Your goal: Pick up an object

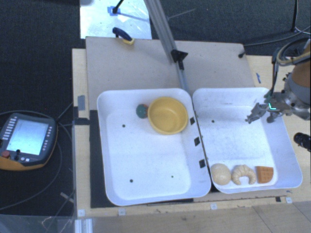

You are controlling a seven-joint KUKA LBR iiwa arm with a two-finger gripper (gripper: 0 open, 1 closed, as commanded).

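Nearest cam: 3 food items in a row along the front wall of the R bin [284, 152]. L to R: pale round bun [220, 174], croissant [244, 174] w/ its curve opening toward the front, orange-brown square cracker/toast piece [264, 174]. Bun and croissant sit just beside each other, maybe touching; croissant and toast also just beside, contact unclear.

R bin otherwise has faint dark specks on the floor, esp. near the back wall.

Gripper [253, 115] is over the back-R part of the R bin, reaching in from the R edge, pointed toward bin centre. Fingers look small and dark at this res; can't tell if they're apart or together. Nothing visible between them. Well apart from the 3 food items. Small teal light glows on the wrist just behind the fingers.

L bin [112, 178]: yellow bowl [167, 115] upright in the back-R corner, near the wall shared w/ the R bin. Dark green ball [141, 111] just beside bowl's L side, touching or nearly so. A few dark dots on the bin floor.

Off-bench, far L: teach pendant [25, 141] w/ lit screen, on dark carpet. Behind the bins: grey pole [160, 21] slanting across the cardboard sheet [121, 62], black clamp at its lower end; a yellow-and-black clamp [123, 35] at the sheet's back-L edge.
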